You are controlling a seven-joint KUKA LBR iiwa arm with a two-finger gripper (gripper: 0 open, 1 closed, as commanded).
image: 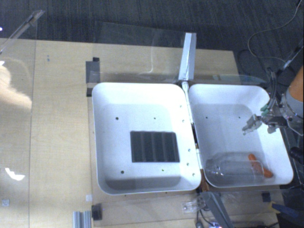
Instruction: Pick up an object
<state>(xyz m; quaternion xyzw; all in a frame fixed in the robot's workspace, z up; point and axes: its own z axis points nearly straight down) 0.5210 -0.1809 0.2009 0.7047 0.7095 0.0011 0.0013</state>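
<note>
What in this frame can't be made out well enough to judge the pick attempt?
- Gripper, camera view: small and blurred above the right bin; finger state unreadable.
- Arm: cut off by the right edge.
- Clear bottle in the right bin: transparent, its outline fades into the white floor.
- Orange item: seen through and beside the bottle; shape and identity unclear.
- Dark ribbed pad in the left bin: too blurred to identify.
</note>
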